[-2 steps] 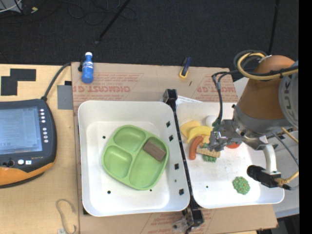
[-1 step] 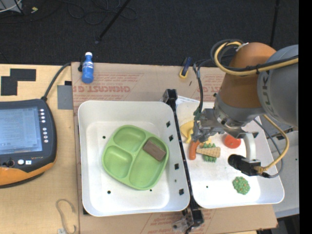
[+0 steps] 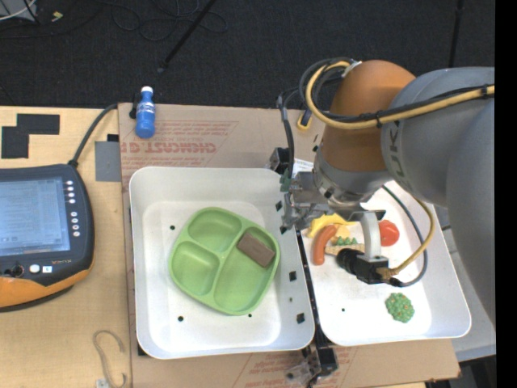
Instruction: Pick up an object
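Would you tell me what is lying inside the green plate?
A brown block lies in the green plate's right compartment; whatever is beneath the block is covered.

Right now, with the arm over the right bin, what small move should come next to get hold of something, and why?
Probably a short descent toward the hot dog. The gripper sits low over the right bin near its inner wall, with that piece just beside it; nothing shows between its fingers.
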`<act>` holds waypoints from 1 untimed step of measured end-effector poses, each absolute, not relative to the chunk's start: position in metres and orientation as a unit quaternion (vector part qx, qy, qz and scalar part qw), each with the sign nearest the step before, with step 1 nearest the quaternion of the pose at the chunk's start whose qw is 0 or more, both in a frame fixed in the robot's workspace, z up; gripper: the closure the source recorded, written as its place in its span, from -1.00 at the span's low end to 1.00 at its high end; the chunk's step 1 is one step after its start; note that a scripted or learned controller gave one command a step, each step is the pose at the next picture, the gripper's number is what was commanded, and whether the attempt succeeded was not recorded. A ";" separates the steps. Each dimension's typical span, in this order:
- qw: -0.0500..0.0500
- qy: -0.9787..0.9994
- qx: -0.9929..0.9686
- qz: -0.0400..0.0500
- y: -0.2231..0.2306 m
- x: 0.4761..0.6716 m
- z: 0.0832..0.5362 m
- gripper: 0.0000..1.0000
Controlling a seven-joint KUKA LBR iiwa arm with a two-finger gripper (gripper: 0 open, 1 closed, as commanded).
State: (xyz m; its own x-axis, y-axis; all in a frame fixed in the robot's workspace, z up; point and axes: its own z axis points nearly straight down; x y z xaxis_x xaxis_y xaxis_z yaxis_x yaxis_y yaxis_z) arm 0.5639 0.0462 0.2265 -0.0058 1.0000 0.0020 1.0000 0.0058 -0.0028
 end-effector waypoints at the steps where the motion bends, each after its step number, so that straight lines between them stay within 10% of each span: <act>1: 0.001 -0.708 -0.707 0.001 0.054 0.571 0.229 1.00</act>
